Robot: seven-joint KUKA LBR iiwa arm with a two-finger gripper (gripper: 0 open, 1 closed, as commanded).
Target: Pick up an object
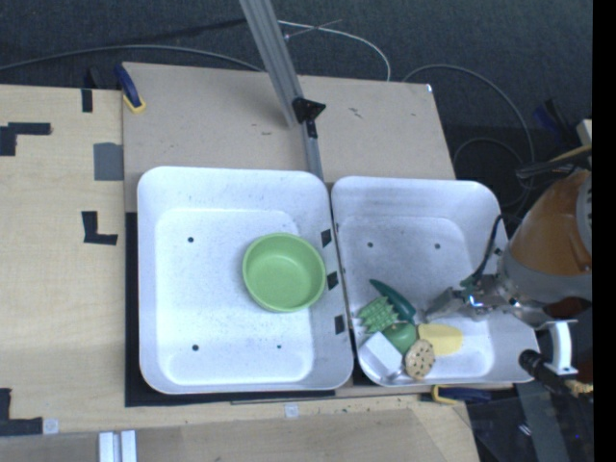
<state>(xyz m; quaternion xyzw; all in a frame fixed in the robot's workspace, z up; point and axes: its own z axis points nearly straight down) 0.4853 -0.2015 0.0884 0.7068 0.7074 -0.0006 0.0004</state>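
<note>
Wooden table [221, 114]; right bin [414, 205] with yellow object [441, 338], long axis left-right, near gripper [452, 301]; jaws' state unclear

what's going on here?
The KUKA arm reaches in from the right with its gripper low over the right bin, next to a small pile of objects in the near corner. Nothing visibly held. A green bowl sits alone in the left bin.
</note>
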